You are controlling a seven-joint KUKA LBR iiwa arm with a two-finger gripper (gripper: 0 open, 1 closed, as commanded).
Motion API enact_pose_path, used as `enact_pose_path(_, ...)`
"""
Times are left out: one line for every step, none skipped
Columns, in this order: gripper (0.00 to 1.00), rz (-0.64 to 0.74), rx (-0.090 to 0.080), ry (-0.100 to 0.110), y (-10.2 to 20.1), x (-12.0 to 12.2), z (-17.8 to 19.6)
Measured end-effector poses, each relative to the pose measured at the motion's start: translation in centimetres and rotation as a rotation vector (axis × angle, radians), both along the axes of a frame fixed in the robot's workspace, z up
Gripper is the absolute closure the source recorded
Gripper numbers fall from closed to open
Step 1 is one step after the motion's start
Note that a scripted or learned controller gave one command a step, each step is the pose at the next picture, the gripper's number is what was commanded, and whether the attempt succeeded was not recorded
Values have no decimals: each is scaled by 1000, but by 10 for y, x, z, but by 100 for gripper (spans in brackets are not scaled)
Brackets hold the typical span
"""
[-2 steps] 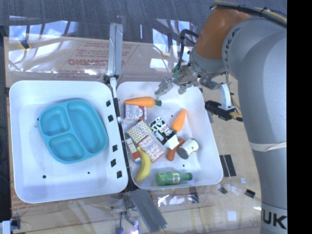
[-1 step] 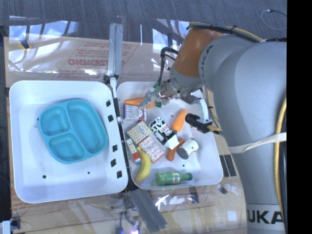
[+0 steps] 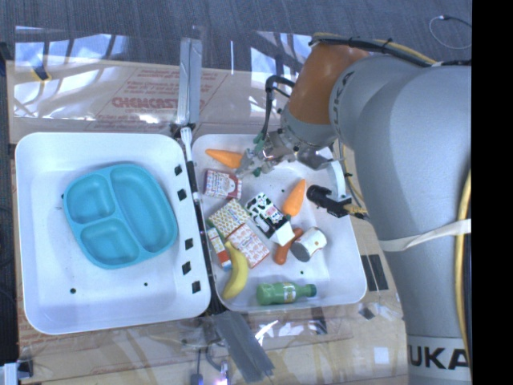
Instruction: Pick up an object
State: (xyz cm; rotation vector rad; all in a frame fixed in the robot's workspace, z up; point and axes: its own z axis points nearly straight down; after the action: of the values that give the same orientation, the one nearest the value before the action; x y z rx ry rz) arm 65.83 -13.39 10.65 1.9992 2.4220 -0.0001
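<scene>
Dark grey carpet floor [image 3: 160,2] across top of view, thin cable loop [image 3: 449,29] lying on it at upper right. Tabletop [image 3: 104,95] covered w/ brown cardboard, red print on it, under clear plastic sheet that catches bluish glare. Grey metal bar [image 3: 190,79] upright at centre. Light even, soft shadows.

Divided plate [image 3: 120,215] in left bin [image 3: 32,295]; banana [image 3: 235,269], bottle [image 3: 284,293] etc. in right bin [image 3: 353,283].

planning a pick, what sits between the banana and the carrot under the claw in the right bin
In the camera view, between the banana and the carrot lie small printed cartons: one just below the carrot, two more above the banana.
</scene>
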Motion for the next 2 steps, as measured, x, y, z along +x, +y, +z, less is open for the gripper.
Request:
enact_pose_path(100, -44, 0, 1, 70, -9, 163)
enact_pose_path(100, 238, 1, 5, 60, -33, 84)
